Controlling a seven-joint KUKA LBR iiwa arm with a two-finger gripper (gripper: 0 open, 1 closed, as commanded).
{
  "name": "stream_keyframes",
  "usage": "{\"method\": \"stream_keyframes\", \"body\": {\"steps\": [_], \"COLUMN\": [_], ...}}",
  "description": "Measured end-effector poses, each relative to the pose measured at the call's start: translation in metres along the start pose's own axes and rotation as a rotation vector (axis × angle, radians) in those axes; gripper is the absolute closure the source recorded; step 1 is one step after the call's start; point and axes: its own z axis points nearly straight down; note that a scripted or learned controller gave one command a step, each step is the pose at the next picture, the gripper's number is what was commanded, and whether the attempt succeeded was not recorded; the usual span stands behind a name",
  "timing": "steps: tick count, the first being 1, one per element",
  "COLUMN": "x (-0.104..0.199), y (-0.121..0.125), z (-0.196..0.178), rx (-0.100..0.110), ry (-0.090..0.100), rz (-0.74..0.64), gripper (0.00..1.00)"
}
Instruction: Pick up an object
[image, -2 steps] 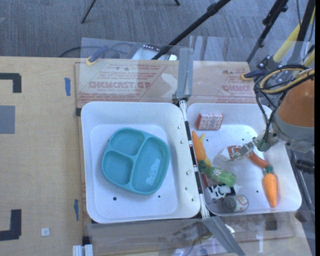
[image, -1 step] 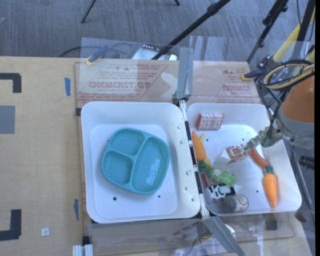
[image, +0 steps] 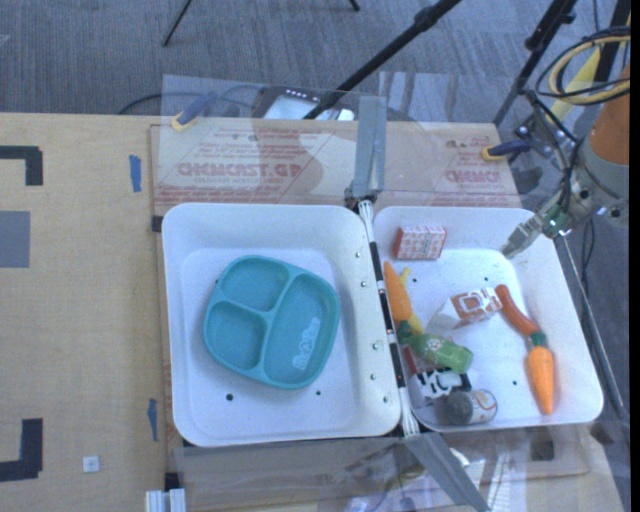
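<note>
Above the right bin's (image: 575, 330) far corner, the gripper (image: 524, 238) hangs tilted.

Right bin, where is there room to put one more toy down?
In the right bin, bare floor lies between the red box and the gripper, and at the front between the green toy and the carrot. The left side is crowded.
</note>
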Motion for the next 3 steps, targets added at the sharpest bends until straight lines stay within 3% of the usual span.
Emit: {"method": "stream_keyframes", "body": {"steps": [1, 2, 3], "x": [0.000, -0.013, 0.026], "y": [0.000, -0.002, -0.013], "z": [0.000, 0.139, 0.143], "rx": [0.000, -0.017, -0.039], "ry": [0.000, -0.010, -0.038], "rz": [0.000, 0.073, 0.006], "gripper": [0.00, 0.00, 0.00]}}
